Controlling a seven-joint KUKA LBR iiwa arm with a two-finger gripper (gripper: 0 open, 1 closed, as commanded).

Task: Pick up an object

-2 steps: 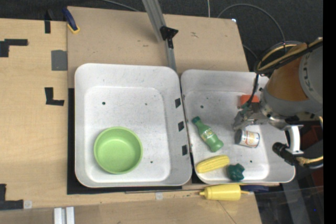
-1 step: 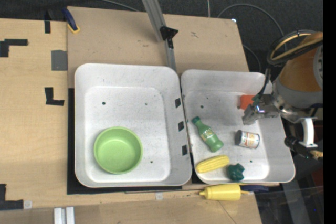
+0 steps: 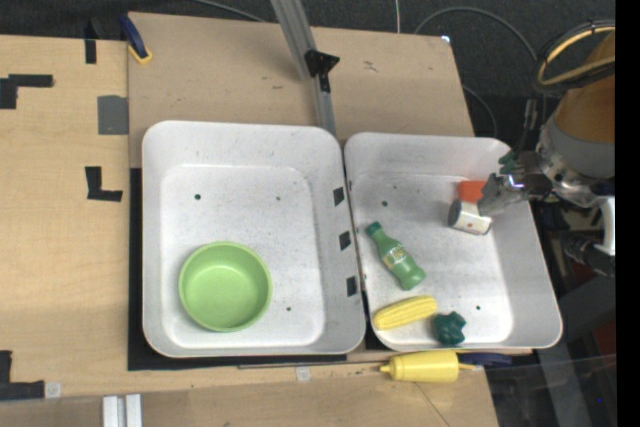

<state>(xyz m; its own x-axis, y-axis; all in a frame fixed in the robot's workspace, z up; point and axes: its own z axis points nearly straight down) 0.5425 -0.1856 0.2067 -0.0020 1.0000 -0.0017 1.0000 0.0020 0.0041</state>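
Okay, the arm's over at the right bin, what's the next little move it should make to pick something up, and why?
Probably a short shift left and down onto the orange and white block. The gripper sits at the right bin's right edge, right beside that block, with nothing seen between its fingers. The green bottle, the yellow corn and the dark green piece all lie farther off.
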